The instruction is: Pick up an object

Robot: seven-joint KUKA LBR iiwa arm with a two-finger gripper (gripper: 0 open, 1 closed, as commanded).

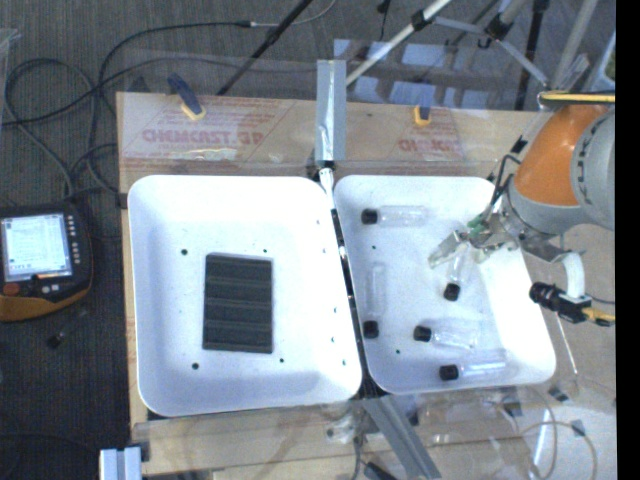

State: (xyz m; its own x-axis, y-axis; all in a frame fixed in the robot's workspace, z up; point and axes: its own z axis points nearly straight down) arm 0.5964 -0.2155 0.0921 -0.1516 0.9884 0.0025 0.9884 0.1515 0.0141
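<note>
Arm (575, 163) comes in from the right, orange band over the right bin's (520, 363) far-right corner. Gripper (478, 236) is low over the far-right part of that bin, near its right wall. Can't tell whether the fingers are apart or together; the tips blur into clear plastic and glare there.

Right bin holds several clear plastic vials with black caps:
- one lying along the far wall (395, 214), cap to the left
- one just left of and under the gripper (450, 251), tilted; touching or gripped, can't tell
- one just nearer than that (458, 280), cap at its near end, roughly mid-bin
- one along the left wall (374, 293), lying near-far, cap at the near end
- one right of centre, nearer (448, 337), cap to the left
- one along the near wall (475, 370), cap to the left

All lying flat as far as can be seen; bodies are transparent, so outlines are faint.

Left bin (160, 368) has a dark ribbed rectangular block (239, 302), flat, about centre, long side near-far, well apart from the walls.

Bins sit side by side, inner rims touching, on a board (250, 133) with printed red lettering. Handheld controller pendant (40, 258) on the floor to the left, screen lit. Cables (90, 78) run across the floor at far left.
</note>
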